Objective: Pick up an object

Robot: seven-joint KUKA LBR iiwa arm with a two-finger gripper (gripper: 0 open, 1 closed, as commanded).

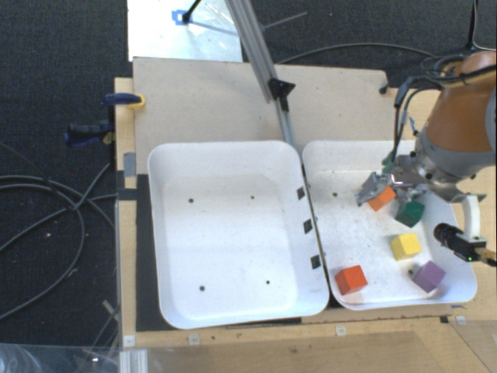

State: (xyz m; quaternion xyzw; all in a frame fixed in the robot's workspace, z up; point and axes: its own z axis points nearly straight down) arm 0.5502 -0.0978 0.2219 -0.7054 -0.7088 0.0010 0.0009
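Nearest the camera sits a red-orange cube point(351, 279), well off from the hand point(378, 190) in the right bin point(342, 169). An orange block point(381, 199) lies right at the hand's tip, touching it; whether the hand is spread or pinching I cannot tell. Just beside the hand is a green block point(410, 212), beyond it a yellow cube point(405, 246) and a purple block point(428, 276). Risk, as I judge it: the hand may merely nudge the orange block aside, or knock the green one, since they crowd together. The left bin point(167, 208) sits further across the desk point(202, 99).

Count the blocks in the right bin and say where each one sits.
5: orange block at the gripper, green block beside it, yellow block mid-bin, purple block near corner, red-orange block near edge. The arm may hide more.
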